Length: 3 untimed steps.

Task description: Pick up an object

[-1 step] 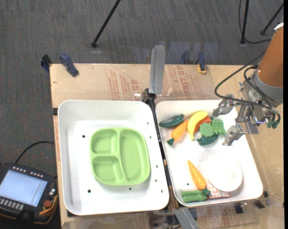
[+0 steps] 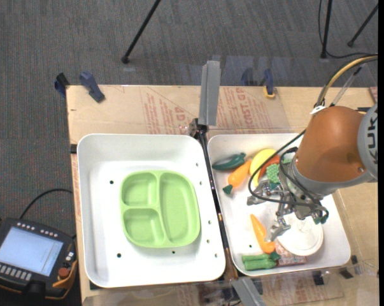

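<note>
My gripper (image 2: 282,225) hangs low over the right bin (image 2: 341,234), below the arm's orange band. Just to its left lies a small orange carrot (image 2: 262,233). A white cup-like piece (image 2: 304,240) sits right beside and under the gripper. Farther back in this bin are a dark green pepper (image 2: 228,162), another orange carrot (image 2: 239,174), a yellow fruit (image 2: 262,159) and a red piece (image 2: 271,168), partly hidden by the wrist. A green vegetable (image 2: 259,261) lies at the front wall.
The left bin (image 2: 96,171) holds a light green divided plate (image 2: 160,208). A grey post (image 2: 209,97) stands behind the seam between the bins. Cables loop around the wrist over the right bin. A teach pendant (image 2: 29,254) lies off the bench at front left.
</note>
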Motion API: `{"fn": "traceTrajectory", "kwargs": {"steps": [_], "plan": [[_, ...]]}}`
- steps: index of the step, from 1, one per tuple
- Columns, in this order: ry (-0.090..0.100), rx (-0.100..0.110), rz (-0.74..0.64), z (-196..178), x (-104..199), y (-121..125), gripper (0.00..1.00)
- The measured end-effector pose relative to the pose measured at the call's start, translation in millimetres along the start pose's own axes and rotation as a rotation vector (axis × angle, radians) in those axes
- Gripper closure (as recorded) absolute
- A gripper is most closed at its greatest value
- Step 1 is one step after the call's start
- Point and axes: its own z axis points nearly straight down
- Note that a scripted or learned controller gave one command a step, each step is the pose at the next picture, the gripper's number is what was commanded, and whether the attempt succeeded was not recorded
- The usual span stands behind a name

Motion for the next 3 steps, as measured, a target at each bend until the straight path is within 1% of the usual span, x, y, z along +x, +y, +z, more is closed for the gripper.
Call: {"fn": "traceTrajectory", "kwargs": {"steps": [1, 2, 3], "plan": [[-0.006, 0.002, 0.027, 39.3, 44.6, -7.3, 0.0], [-0.009, 0.003, 0.021, 38.0, 36.6, 26.7, 0.0], [-0.016, 0.004, 0.115, 34.9, -60.2, 11.1, 0.0]]}}
